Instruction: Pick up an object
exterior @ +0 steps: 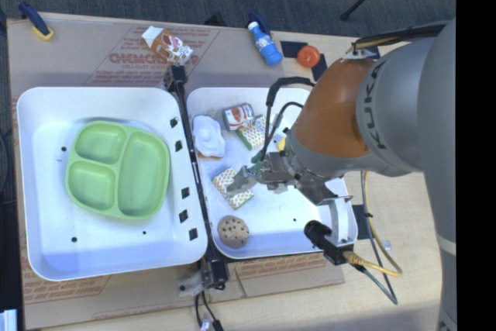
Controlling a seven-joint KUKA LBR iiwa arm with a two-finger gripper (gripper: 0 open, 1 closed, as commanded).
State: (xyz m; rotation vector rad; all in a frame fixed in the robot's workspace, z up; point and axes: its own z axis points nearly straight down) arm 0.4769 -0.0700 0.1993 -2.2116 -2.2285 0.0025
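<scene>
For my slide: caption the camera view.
KUKA arm's hand reaching over a patterned packet in the right bin.

The grey arm (pixel 403 112) carries the letters "KUKA" (partly cut off by its curve). Red print on the cardboard sheet (pixel 132 62) reads roughly "CHEMCHOS", with smaller unreadable lines beneath.

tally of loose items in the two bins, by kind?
Green divided tray: 1
White crumpled item: 1
Red-and-white packet: 1
Green-striped packet: 1
Patterned packet: 1
Brown speckled ball: 1
Total: 6
</scene>
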